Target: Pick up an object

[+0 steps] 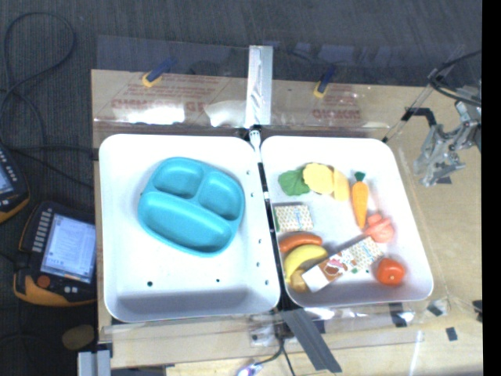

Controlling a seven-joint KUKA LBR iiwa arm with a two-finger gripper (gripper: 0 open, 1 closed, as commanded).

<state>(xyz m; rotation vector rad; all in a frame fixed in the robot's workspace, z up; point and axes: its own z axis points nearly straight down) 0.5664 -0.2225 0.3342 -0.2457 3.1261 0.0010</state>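
The right bin (403, 186) holds several toy foods: a green leaf (292, 182), a yellow piece (318, 178), an orange carrot (359, 200), a pink-red piece (380, 227), a red-orange tomato (390, 271), a yellow banana (300, 262) and a patterned flat box (346, 262). A small speckled box (291, 216) lies by the bin's left wall. My gripper (440, 167) hangs over the bench to the right of the right bin, apart from every object and outside the bin's rim.
A blue divided plate (192, 204) lies in the left bin (117, 288). A clear panel with clamps (258, 92) stands behind both bins. A handheld pendant (59, 249) and cables lie on the floor to the left.
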